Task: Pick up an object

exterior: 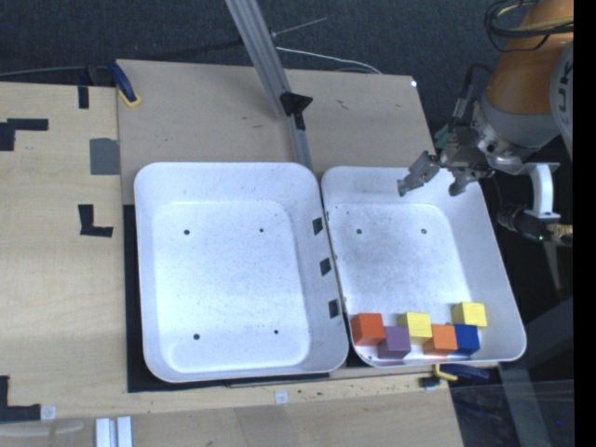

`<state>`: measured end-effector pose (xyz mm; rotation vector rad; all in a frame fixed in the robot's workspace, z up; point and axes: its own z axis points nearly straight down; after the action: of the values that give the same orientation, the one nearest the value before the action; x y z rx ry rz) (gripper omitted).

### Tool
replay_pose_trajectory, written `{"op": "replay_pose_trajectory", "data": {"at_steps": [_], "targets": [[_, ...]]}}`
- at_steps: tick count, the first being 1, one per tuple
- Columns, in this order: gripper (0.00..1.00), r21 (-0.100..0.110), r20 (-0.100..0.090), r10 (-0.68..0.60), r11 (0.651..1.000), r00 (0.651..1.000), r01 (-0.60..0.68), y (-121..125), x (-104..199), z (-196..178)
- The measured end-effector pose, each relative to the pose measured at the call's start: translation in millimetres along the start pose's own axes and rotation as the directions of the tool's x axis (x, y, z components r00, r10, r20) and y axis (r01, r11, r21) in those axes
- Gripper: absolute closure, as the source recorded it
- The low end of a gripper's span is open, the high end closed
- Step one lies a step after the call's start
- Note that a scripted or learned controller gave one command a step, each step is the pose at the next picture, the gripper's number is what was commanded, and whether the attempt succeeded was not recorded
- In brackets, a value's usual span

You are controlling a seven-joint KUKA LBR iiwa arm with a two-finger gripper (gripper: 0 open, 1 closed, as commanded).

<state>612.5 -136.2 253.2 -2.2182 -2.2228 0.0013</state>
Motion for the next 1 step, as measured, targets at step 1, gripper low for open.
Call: {"op": "replay_pose_trajectory", "data": {"at_steps": [1], "targets": [[0.0,0.007,0.001,0.001,1.0,1.0,-0.001,21.0,-9.8,93.5]]}}
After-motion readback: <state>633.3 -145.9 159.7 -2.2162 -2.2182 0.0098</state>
